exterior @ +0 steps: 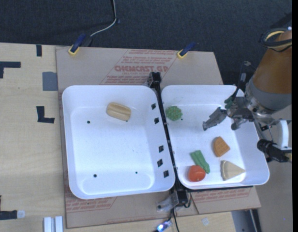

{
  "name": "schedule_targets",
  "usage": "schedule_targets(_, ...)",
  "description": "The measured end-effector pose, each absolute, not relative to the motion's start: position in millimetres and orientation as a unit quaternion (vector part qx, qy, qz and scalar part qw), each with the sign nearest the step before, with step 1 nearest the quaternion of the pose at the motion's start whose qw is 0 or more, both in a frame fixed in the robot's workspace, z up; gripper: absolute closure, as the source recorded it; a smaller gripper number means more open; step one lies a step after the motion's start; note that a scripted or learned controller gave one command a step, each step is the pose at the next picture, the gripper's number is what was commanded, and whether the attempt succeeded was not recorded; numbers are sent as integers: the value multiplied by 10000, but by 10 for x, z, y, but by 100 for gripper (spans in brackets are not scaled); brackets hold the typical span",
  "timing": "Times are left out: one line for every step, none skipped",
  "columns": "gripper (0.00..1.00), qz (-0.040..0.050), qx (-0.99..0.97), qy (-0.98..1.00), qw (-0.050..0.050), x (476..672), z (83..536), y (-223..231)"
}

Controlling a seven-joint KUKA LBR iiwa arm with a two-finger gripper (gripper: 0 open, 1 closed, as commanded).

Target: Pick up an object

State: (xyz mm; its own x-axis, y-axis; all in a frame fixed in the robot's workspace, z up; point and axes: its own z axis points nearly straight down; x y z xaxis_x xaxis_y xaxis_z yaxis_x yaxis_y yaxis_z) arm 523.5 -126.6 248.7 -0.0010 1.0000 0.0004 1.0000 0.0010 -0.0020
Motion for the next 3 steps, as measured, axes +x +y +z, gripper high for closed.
schedule_targets(0,25,-7093,-7049,27,4817,1790,-2003)
schedule_targets(0,-16,-7069,-7073,-65,5104,2978,-2258)
schedule_targets(0,-30,-7063,-7079,-68,4842,4155,-2098)
